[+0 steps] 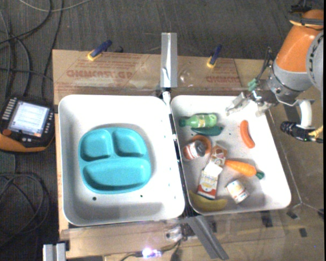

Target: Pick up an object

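The right bin (280, 192) holds several items: a green bottle (202, 121) lying at the back, an orange-red sausage-shaped piece (247, 134), a round can (195, 147), a carrot (242, 168), a small carton (209, 181), a banana (209, 203) and a small tin (237, 191). My gripper (249, 106) hovers over the bin's back right corner, just above the sausage-shaped piece and to the right of the bottle. Its fingers are spread open with nothing between them.
The left bin (68, 162) carries a blue divided plate (115, 159). A metal post (168, 58) stands behind the seam between the bins. Two clamps (99, 49) hold the board at the back. A teach pendant (24, 123) lies left of the bench.
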You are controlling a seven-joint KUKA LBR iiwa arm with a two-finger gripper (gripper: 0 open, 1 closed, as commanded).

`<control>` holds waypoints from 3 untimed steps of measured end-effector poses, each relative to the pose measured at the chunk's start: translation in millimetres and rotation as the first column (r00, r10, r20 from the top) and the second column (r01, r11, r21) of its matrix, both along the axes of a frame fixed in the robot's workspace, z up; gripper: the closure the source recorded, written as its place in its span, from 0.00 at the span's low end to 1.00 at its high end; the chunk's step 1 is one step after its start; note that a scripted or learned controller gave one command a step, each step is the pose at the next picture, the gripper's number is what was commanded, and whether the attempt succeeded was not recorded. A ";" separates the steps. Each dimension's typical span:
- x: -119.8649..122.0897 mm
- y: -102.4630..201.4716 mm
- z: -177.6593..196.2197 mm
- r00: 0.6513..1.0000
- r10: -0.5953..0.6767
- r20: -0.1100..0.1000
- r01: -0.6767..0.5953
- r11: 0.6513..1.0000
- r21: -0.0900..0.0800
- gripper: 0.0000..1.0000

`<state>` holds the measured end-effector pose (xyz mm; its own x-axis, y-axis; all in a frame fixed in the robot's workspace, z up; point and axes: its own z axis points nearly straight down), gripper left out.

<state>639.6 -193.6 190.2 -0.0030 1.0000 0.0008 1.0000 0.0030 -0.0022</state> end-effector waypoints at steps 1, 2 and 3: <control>-12.8 -17.6 -92.5 0.986 -0.168 0.005 0.168 0.986 0.008 0.00; -13.7 -18.5 -84.4 0.986 -0.167 0.002 0.167 0.986 0.002 1.00; 6.6 18.0 23.3 0.927 -0.374 0.000 0.374 0.927 -0.005 1.00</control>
<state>646.2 -175.6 213.5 0.3715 0.9284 -0.0044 0.9284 -0.3715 -0.0018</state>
